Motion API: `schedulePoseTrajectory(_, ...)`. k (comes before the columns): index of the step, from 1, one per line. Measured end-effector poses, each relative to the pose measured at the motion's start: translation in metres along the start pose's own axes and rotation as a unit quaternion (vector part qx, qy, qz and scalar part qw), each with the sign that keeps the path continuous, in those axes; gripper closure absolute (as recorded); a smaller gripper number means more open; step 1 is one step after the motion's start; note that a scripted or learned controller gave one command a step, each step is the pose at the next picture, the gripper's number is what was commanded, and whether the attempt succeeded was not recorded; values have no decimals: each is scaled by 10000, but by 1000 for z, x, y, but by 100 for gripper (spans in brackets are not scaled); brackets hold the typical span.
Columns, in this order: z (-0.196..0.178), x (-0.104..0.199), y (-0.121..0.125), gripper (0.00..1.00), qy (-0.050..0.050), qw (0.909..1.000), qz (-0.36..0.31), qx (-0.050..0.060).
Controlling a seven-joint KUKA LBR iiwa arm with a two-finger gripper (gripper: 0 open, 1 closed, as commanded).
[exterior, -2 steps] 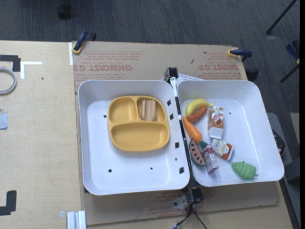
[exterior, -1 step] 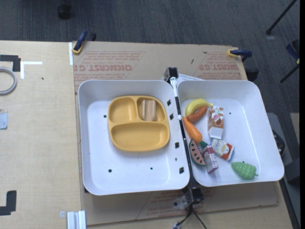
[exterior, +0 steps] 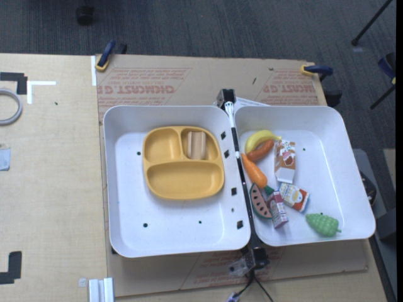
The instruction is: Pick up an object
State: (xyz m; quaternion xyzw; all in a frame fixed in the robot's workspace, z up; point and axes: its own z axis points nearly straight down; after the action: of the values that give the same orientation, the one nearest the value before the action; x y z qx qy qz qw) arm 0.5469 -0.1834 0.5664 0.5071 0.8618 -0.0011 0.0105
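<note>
Your two bins sit side by side on a brown cardboard sheet (exterior: 157, 83) laid over the pale wooden tabletop (exterior: 50, 187).

The shallow white left bin (exterior: 170, 225) holds a yellow plastic divided plate (exterior: 184, 178). A small tan wooden block (exterior: 196, 145) lies in the plate's upper right compartment.

The shallow white right bin (exterior: 340, 162) carries the loose objects you could pick, all crowded toward its left wall:
- A yellow toy banana (exterior: 261, 137) lies at the top of the cluster.
- A reddish-orange toy pepper (exterior: 262, 150) touches the banana just below it.
- An orange toy carrot (exterior: 254, 169) slants along the wall between the bins.
- A white and orange toy carton (exterior: 285, 161) lies flat just to the right of the pepper.
- A red toy watermelon slice (exterior: 260, 201) rests below the carrot.
- A small pink and white box (exterior: 279, 210) lies beside the watermelon slice.
- A white and red snack packet (exterior: 294, 196) touches the box.
- A green bumpy toy fruit (exterior: 323, 224) lies apart from the rest, near the bin's lower right corner.

Blue clamps (exterior: 104, 55) grip the cardboard at its far corners. Part of a grey tape roll (exterior: 7, 106) shows at the tabletop's left edge.

How far the claw is open, and whether it has hold of anything, you cannot tell from this view.
</note>
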Motion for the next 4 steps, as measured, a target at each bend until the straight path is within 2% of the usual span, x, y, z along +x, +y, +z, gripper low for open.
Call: schedulePoseTrajectory(4,-36,-3,6,100,-63,10000,-22,-30)
